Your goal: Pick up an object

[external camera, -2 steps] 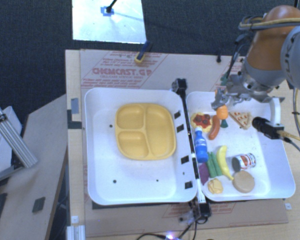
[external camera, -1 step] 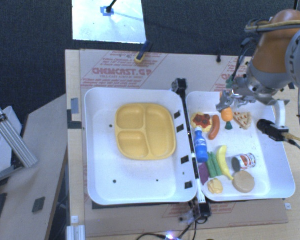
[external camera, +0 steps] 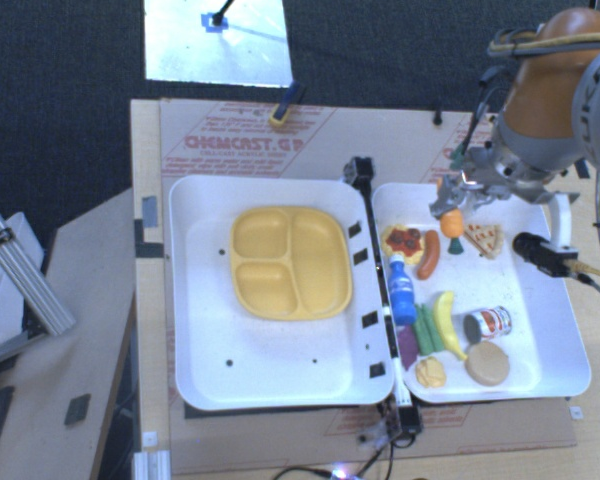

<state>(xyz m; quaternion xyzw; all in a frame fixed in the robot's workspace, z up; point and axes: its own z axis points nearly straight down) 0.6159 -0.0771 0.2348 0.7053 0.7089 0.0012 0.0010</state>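
Camera view from above gives us both white bins side by side, and we see the gripper (external camera: 452, 208) low over the upper part of the right bin (external camera: 570, 343). Directly below its tip sits a small orange carrot (external camera: 452, 226) with a green end, so close to the tip that we cannot tell whether the claw touches it or has any hold on it; how far the claw is open we cannot tell either. Just right of the carrot lies a pizza slice (external camera: 485, 239), and to its left a red sausage (external camera: 429, 254) and a small pizza round (external camera: 403, 241).

We see the arm (external camera: 555, 88) coming in from the upper right, its orange band above the grey wrist, the wrist bent downward toward the bin's upper left corner.

Lower in the same bin we find a blue bottle (external camera: 401, 293), a banana (external camera: 448, 323), a tin can (external camera: 488, 322), and a tan cookie (external camera: 487, 363). The left bin (external camera: 200, 368) holds a yellow divided plate (external camera: 289, 262), well apart from the gripper.
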